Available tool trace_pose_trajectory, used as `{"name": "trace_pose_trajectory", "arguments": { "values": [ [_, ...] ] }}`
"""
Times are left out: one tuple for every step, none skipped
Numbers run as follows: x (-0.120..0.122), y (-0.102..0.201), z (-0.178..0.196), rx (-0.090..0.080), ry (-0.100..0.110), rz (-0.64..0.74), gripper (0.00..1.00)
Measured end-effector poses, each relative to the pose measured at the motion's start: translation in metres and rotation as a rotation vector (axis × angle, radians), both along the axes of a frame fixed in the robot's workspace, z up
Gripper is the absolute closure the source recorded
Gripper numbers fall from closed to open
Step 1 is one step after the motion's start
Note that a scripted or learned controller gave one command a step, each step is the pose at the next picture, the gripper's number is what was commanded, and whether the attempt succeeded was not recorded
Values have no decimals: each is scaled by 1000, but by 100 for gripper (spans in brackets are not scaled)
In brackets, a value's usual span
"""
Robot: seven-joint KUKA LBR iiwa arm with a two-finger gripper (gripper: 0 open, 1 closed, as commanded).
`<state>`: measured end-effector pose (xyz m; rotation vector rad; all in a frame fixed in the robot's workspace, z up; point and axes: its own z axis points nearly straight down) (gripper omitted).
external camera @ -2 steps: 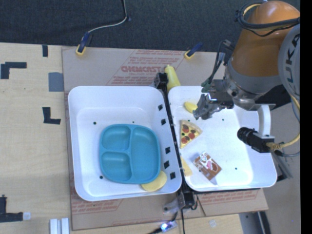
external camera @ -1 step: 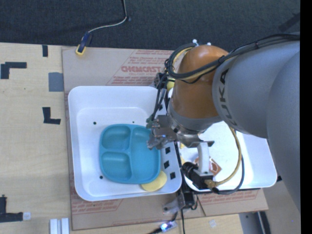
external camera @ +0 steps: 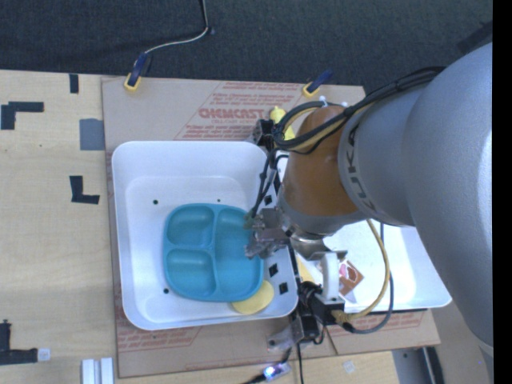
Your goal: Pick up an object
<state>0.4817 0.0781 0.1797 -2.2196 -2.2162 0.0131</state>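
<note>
Grey metal of the tool (external camera: 260,242) crowds the blue tray's (external camera: 210,250) right edge in the left bin (external camera: 128,214); I cannot tell its opening (the arm (external camera: 384,166) hides the right bin (external camera: 424,282)). A yellow object (external camera: 254,300) peeks beneath the tray.

Brown cardboard sheet (external camera: 232,110) under bins, red print along top. Blue-yellow clamps (external camera: 136,74) at its upper corners. Black cable (external camera: 200,14) across dark cloth. Black tape marks (external camera: 80,190) on wooden bench.

Overhead, slanted, close — both bins (external camera: 132,214)
</note>
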Motion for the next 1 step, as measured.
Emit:
{"name": "trace_pose_trajectory", "arguments": {
  "values": [
    [2,25,65,4,-12,6,100]
  ]
}}
